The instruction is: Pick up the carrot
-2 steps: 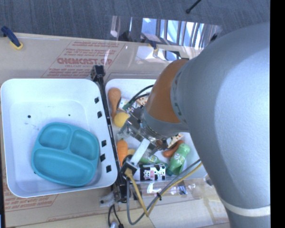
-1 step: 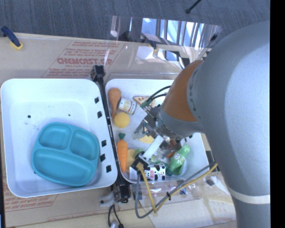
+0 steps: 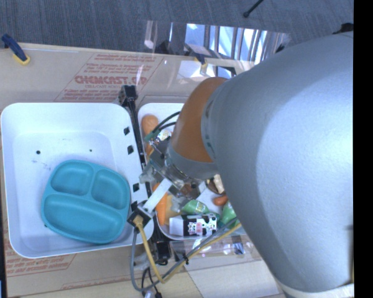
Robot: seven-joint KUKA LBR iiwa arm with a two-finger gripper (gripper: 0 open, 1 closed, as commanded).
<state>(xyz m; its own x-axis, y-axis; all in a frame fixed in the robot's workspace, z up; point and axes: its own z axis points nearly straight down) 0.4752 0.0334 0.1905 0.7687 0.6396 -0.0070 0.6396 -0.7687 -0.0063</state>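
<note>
An orange, carrot-like piece [image 3: 163, 211] lies at the front left of the right bin [image 3: 168, 109], partly under the gripper. My gripper [image 3: 165, 188] hangs low over that spot, right above the orange piece, below the arm's orange band [image 3: 196, 126]. The bulky grey arm [image 3: 286, 160] hides most of the right bin. I see nothing clearly held.
A blue divided plate [image 3: 87, 200] lies in the left bin [image 3: 25, 123]. In the right bin are a rounded orange-brown item [image 3: 149, 124] at the back left, a black-and-white carton [image 3: 196, 225], a green item [image 3: 229, 215] and a small orange piece [image 3: 219, 199]. Cables [image 3: 146, 256] trail over the front edge.
</note>
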